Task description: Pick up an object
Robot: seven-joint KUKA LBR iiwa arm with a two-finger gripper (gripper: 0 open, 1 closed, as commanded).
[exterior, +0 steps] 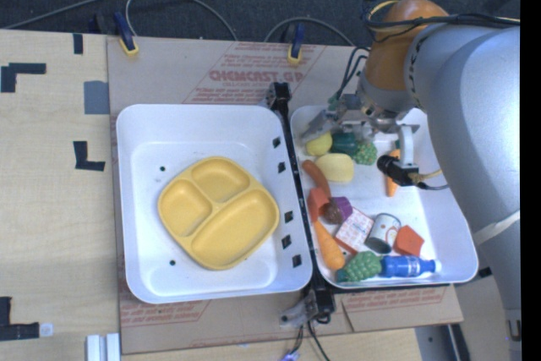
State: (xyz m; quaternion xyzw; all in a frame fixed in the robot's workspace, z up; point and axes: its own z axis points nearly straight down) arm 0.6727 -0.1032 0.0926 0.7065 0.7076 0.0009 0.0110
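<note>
My gripper (340, 129) is low over the far left part of the right bin (448, 220). It hangs right above a teal object (345, 142), with a small yellow fruit (318, 145) to its left and a green leafy piece (365, 154) to its right. A larger yellow fruit (337, 168) lies just in front of them. Whether the gripper touches any of these is hidden by its own body.
Further down the right bin lie an orange carrot (316, 177), a purple piece (339, 208), a pink-and-white box (356, 226), a tin can (385, 230), an orange block (409, 240), a blue bottle (407, 267) and a green cluster (361, 266). The left bin (139, 139) holds a yellow divided plate (218, 211).
</note>
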